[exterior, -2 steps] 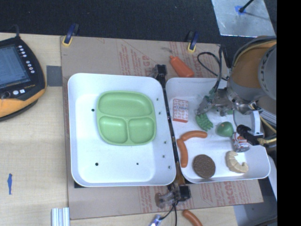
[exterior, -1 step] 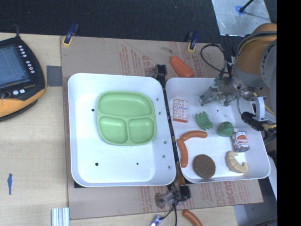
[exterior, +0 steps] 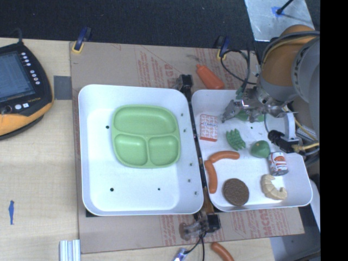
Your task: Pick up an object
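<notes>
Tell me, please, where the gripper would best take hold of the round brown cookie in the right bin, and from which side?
Probably from straight above, fingers closing across the rim of the cookie. It lies flat on the floor of the right bin, so only its edge offers grip. Pinch along the line parallel to the sausage at its left, so neither finger lands on it.

Pale green divided plate (exterior: 145, 136), white bins (exterior: 92, 194), brown round cookie (exterior: 236, 191), orange sausages (exterior: 223, 156)

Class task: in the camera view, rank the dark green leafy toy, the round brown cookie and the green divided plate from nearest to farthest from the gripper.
From the gripper:
1. Dark green leafy toy, just below it, right bin.
2. Round brown cookie, right bin's near edge.
3. Green divided plate, left bin.
</notes>
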Available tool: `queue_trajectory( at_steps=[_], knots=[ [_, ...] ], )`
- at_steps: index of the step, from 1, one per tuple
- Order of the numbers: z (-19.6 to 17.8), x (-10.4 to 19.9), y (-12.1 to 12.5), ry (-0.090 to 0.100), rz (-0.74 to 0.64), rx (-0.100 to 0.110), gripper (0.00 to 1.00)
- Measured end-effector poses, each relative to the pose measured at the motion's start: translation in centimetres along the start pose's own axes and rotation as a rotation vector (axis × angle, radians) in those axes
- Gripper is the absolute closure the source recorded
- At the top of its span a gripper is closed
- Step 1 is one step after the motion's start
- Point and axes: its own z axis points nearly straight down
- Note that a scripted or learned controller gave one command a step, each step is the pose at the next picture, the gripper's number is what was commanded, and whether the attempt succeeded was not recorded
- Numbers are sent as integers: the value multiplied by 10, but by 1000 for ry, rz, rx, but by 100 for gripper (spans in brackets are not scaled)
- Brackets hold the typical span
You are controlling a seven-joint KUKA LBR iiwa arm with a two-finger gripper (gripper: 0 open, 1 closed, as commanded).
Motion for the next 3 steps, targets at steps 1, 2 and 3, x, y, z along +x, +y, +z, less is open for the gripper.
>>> queue_trajectory(
  at_steps=[1, 2, 3],
  knots=[
    [20, 15, -24, -1, 1, 1, 0],
    [9, 13, -24, -3, -1, 2, 100],
    [9, 13, -24, -3, -1, 3, 0]
  ],
)
